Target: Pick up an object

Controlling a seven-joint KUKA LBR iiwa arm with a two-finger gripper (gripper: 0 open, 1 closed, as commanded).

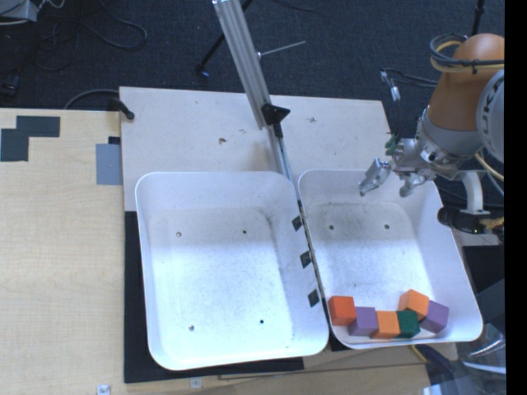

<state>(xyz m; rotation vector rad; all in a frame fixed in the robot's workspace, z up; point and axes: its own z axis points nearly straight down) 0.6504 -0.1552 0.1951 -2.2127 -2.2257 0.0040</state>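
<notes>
Several small blocks lie in a row along the near edge of the right bin (387,237): an orange block (342,309), a purple block (363,321), a second orange block (386,324), a green block (408,322), another orange block (415,303) and a purple block (436,316). My gripper (389,179) hangs over the bin's far rim, well away from the blocks. Its two fingers stand apart, open, with nothing between them.
The left bin (218,262) sits beside the right one, with a divider carrying black clips (303,257) between them. A slanted metal rail (247,68) rises from behind the bins. A wooden bench surface (58,245) spreads to the left.
</notes>
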